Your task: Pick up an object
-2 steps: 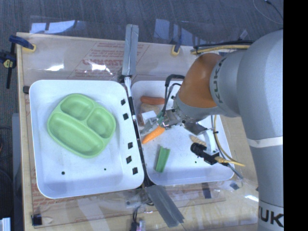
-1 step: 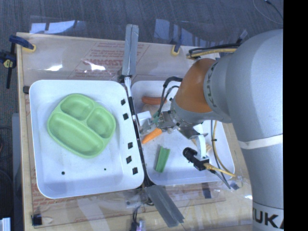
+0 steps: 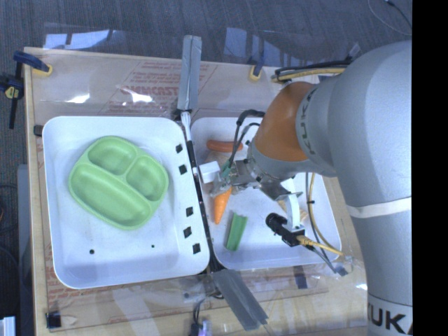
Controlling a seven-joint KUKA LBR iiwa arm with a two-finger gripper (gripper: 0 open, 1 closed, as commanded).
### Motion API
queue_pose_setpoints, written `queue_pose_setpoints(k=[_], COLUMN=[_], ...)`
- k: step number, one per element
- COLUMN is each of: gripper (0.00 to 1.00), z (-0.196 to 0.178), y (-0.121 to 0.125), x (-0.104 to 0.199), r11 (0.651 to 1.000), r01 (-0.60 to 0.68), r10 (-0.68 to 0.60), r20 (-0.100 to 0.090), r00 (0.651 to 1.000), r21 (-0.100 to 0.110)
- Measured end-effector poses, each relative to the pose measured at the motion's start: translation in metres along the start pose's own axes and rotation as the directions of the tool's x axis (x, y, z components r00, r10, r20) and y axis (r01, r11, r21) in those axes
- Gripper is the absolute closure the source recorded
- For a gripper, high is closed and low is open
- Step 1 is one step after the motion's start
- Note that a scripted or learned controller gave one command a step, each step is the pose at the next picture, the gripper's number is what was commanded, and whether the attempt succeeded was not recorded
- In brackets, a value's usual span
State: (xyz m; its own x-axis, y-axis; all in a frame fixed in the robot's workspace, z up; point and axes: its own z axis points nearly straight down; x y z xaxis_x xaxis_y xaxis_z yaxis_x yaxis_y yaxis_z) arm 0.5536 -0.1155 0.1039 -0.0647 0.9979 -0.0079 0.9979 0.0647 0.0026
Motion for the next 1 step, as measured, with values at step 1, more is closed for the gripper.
queue_pose_setpoints(k=[1], gripper=[1.0], z=[-0.1484], y=[0.0676], x=[0.0214], r11=[0.996], r01=[0.084], r10=[-0.084], r20=[-0.008], r00=[0.996], r21=[0.003])
